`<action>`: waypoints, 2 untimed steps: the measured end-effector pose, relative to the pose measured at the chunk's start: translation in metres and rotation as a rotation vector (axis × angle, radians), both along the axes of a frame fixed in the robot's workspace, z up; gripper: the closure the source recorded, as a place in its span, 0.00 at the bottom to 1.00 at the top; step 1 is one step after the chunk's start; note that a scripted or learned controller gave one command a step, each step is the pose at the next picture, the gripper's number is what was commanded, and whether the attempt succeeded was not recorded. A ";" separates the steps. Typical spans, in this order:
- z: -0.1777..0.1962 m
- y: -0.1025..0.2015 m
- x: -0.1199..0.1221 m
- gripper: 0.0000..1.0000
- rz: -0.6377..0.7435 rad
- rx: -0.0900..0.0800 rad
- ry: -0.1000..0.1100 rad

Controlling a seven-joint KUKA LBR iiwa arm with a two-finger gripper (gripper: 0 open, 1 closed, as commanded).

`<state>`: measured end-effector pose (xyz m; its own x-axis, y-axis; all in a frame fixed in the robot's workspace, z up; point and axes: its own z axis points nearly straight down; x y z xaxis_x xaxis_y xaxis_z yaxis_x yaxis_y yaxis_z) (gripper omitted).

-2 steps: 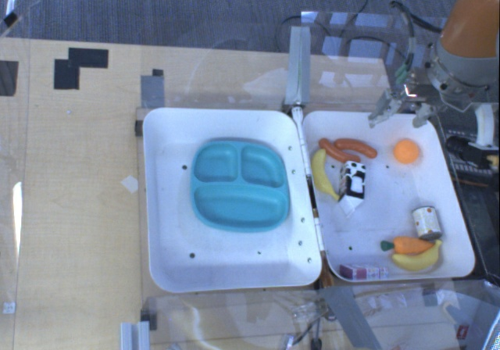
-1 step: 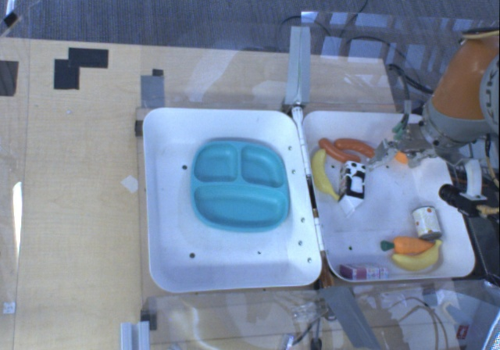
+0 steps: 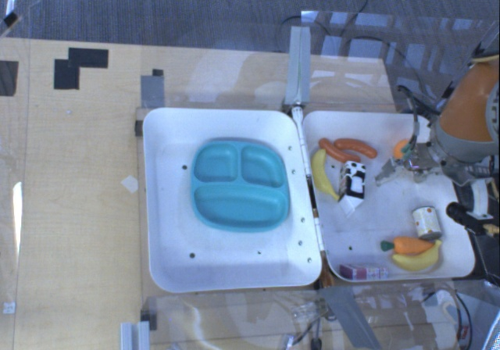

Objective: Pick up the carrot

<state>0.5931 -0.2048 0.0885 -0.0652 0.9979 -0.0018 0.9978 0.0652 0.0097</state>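
Wooden table (image 3: 78, 184), bearing two shallow white bins side by side. Left bin (image 3: 168, 255): a blue divided plate (image 3: 238, 186) at centre, nothing else. Right bin (image 3: 375, 243): all the loose items. Grey arm (image 3: 469, 118) with orange band, reaching in from the right over the bin's upper right part. Gripper (image 3: 402, 169) low over the bin floor, fingers spread wide and holding nothing.

Along the bin's left wall, a banana (image 3: 323, 175); just right of it, two sausages (image 3: 349, 148) and a black-and-white carton (image 3: 352, 182). Near the right wall, a small can (image 3: 426, 223).

Carrot (image 3: 412, 245), orange with a green top, lying at the bin's lower right, touching a second banana (image 3: 418, 259); well apart from the gripper.

Progress: approach and grasp not yet made; lift likewise outstanding. Judged at the outset of the task.
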 end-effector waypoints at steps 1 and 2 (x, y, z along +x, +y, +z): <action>0.013 0.001 0.003 1.00 0.002 -0.001 -0.008; 0.013 0.001 0.003 0.00 0.002 -0.001 -0.008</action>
